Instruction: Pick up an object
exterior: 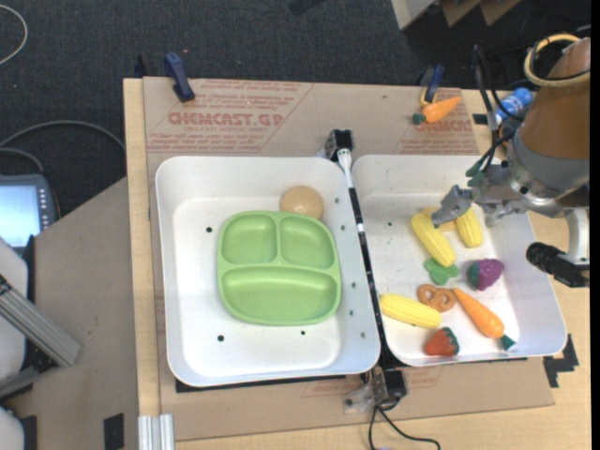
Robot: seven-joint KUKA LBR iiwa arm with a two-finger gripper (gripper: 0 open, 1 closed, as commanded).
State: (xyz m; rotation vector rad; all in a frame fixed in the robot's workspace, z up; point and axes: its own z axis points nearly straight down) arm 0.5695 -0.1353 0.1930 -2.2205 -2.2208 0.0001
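Note:
The right bin (534, 331) holds several toy foods: a long yellow corn cob (433, 239), a shorter corn cob (470, 230), a third corn cob (410, 310), a green piece (441, 272), purple grapes (485, 273), a brown pretzel (436, 297), an orange carrot (481, 314) and a red strawberry (441, 343). My gripper (473, 204) hangs over the upper part of this bin, just above the shorter corn cob. The arm's grey body hides its lower parts, and I see nothing lifted off the bin floor.
The left bin (183, 251) carries a green divided plate (278, 266) and a tan round roll (301, 201) at its back. Another toy carrot (439, 111) lies on the bench behind the right bin. Blue clamps (178, 75) stand at the bench's back edge.

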